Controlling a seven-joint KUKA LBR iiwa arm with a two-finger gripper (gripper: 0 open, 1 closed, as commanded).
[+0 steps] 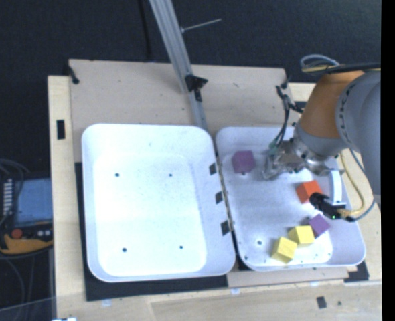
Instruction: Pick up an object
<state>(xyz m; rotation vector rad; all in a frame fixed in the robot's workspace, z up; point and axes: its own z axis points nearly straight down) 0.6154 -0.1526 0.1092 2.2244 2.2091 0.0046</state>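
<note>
Purple plastic cube (243,160), a likely target, sits loose in the upper left of the shallow white right-hand bin (251,209), just beside the lowered tool (272,167); whether that tool is clenched cannot be told. Orange block (308,191) and two yellow cubes (292,242) lie toward the frame's lower right.

You are looking at a soft, low-resolution frame lit evenly from above: the two white bins (150,199) well to the left of and below the gripper (272,168) glare almost to blankness, so their rims and floors lose detail. Shadows are faint and short, with a thin dark edge under the bins on the pale surface (251,79), while the floor beyond falls away to near black. The gripper itself reads as a blurred grey smear, and the small blocks (292,241) below it show fuzzy edges and washed colour.
</note>
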